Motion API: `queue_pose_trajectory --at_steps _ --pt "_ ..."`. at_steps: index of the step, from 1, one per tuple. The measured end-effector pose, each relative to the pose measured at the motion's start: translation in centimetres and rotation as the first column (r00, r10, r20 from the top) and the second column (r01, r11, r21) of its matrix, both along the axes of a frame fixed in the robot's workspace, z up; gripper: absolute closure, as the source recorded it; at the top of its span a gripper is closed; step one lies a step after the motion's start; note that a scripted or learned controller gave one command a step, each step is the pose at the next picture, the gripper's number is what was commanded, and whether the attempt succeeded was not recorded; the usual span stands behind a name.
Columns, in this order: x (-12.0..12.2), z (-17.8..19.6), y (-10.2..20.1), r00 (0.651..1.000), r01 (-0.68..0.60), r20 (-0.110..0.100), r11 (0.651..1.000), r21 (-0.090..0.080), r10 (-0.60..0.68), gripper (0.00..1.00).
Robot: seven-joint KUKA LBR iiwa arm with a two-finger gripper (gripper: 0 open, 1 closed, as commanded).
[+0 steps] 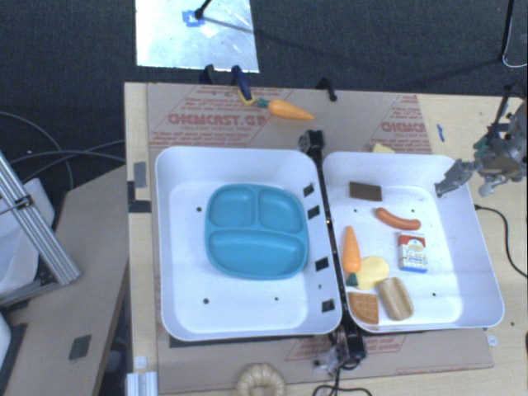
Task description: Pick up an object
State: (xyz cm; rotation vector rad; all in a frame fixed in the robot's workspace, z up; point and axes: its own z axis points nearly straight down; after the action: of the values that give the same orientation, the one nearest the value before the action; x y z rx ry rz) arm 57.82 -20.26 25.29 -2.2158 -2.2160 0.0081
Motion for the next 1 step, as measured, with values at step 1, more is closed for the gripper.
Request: queue_pose_trajectory --at_steps 1 --pt "0.24 0.64 0.05 1.0 -0.003 0.011 1.0 -0.003 0.003 0.0"
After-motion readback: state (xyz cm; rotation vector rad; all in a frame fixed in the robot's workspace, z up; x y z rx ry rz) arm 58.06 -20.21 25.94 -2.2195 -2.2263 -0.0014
